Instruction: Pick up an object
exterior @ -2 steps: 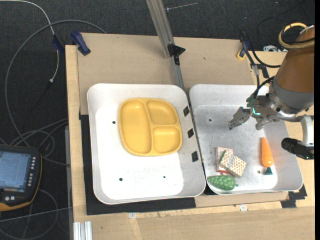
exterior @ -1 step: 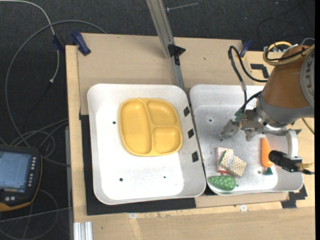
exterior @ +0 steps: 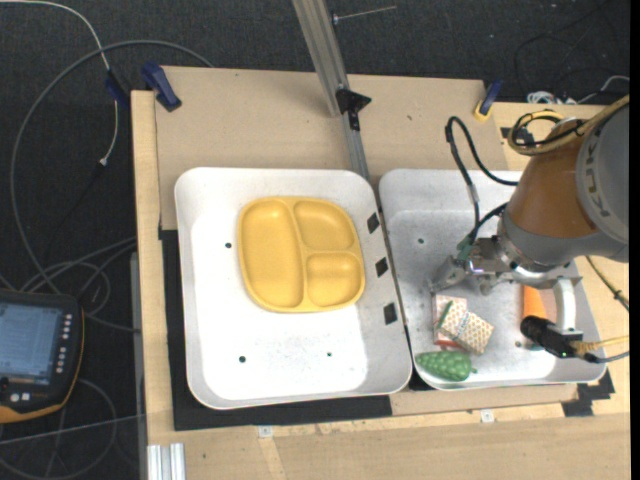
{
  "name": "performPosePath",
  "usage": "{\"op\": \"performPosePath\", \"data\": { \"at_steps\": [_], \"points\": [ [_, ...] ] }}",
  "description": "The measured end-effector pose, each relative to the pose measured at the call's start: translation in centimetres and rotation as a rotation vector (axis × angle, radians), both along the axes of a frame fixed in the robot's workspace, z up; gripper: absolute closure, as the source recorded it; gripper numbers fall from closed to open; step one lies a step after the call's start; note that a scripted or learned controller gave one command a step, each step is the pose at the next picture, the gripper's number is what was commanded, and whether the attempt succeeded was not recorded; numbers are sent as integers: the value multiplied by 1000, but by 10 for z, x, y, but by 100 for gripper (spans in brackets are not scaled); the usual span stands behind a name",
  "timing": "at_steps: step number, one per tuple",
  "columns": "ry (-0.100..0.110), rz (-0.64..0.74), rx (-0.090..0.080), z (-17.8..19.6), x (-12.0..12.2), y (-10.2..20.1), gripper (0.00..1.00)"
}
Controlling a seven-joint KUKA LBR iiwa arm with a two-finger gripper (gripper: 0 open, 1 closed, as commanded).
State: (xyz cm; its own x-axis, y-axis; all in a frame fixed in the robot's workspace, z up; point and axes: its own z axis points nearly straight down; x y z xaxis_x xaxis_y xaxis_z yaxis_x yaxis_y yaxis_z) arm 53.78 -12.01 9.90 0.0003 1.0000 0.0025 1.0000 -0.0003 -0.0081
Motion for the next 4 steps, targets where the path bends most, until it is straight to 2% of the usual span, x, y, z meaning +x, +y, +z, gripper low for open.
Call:
{"op": "performPosePath", "data": {
  "at_steps": [1, 2, 4],
  "points": [
    [-3, 0, 0, -7, 0, 1, 0],
    [-7, 1, 0, 4, 1, 1, 100],
    [-16, 2, -4, 122, 2, -3, 100]
  ]
}}
